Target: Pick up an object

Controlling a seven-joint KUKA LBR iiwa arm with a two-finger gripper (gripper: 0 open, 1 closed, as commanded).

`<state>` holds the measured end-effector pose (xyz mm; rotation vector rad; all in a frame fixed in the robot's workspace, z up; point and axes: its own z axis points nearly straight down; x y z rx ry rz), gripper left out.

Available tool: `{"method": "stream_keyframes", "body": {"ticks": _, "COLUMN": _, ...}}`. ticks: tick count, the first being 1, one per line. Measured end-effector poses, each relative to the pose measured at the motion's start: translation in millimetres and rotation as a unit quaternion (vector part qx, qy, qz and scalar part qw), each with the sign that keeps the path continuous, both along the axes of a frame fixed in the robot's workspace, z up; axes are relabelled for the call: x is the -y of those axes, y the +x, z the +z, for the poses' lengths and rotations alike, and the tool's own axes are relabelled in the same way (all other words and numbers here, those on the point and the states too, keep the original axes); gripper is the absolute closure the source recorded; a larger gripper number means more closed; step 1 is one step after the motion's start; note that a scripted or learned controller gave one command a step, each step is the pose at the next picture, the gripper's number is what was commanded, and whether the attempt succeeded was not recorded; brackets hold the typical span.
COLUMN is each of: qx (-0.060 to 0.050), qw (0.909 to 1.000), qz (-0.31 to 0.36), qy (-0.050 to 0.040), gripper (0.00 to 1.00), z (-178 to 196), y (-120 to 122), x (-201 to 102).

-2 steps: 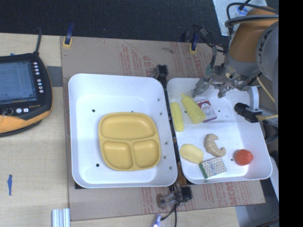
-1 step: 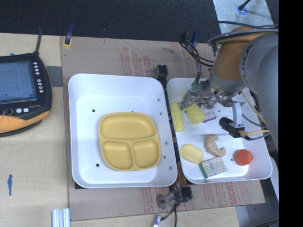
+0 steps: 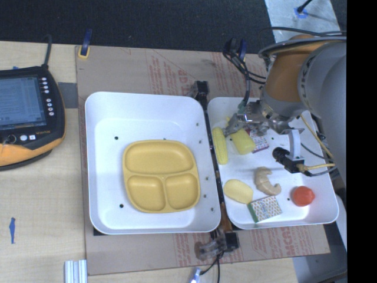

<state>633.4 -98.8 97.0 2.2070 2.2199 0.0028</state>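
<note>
Yellow plastic play food crowds the right bin [image 3: 330,217] on the desk [image 3: 47,217], where the grey KUKA arm [image 3: 318,75] with its orange band leans in from the right and its jaws [image 3: 246,122] hang low over the bin's upper part, just above a pale yellow block [image 3: 241,141]; the wrist hardware hides them too much to tell whether they stand open or closed, and nothing can be seen held between them. That block, the likeliest thing to be picked, lies near the bin's left wall, just beside a slim yellow corn cob [image 3: 220,145] and touching or nearly touching a small pink-and-white packet [image 3: 260,143]. It looks like a chunky, rounded wedge of hollow toy plastic, matt and evenly coloured, so it should be light, stiff and a little slippery, unlikely to break; a grip across its shorter sides, at the middle, looks safest, since its curved edges could squirt it out sideways. Lower in the same bin sit a yellow lemon-like piece [image 3: 238,191], a tan curved piece [image 3: 267,181], a red tomato-like ball [image 3: 303,196] and a speckled card with a green edge [image 3: 264,208]. A yellow divided plate [image 3: 161,175] lies alone in the left bin [image 3: 106,111], and a handheld control pendant [image 3: 26,117] rests at the desk's left edge.
</note>
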Motion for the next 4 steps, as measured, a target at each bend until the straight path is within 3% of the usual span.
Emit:
{"method": "stream_keyframes", "body": {"ticks": 2, "qx": -0.002, "qw": 1.0, "qz": -0.001, "qy": 0.0026, "gripper": 0.0, "z": -0.9, "y": 25.4, "x": 20.7}}
{"method": "stream_keyframes", "body": {"ticks": 4, "qx": -0.003, "qw": 1.0, "qz": -0.001, "qy": 0.001, "gripper": 0.0, "z": -0.8, "y": 25.0, "x": -3.6}}
